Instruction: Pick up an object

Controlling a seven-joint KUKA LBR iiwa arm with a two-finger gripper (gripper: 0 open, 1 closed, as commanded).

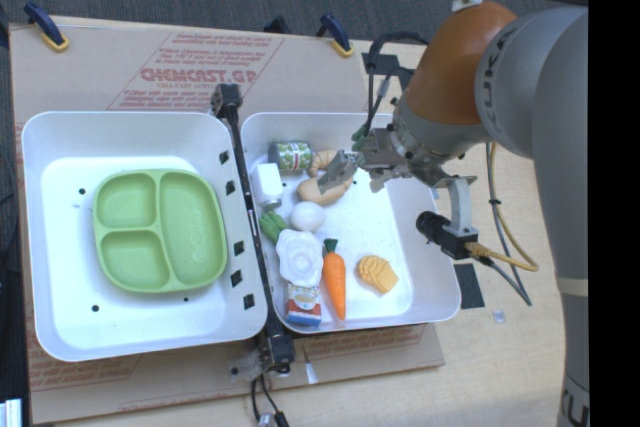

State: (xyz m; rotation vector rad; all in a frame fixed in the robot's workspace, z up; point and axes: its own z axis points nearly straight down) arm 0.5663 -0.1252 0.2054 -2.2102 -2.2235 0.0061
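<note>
In the right bin (pixel 436 290), carrot (pixel 334 284), green tip seemingly away.

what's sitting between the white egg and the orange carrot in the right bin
In the camera view, a white lidded cup lies between the egg and the carrot, touching or nearly touching both.

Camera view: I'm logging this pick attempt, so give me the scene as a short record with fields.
left bin: holds a green divided plate
right bin: holds the toy food
items in right bin: carrot, white egg, green-labelled can, yellow ridged piece, white packet, tan piece
arm: reaches in from the right, over the right bin's upper part
tool: low over the tan piece, near the can
grasp state: cannot tell from this view
under the bins: cardboard sheet with red print
</note>
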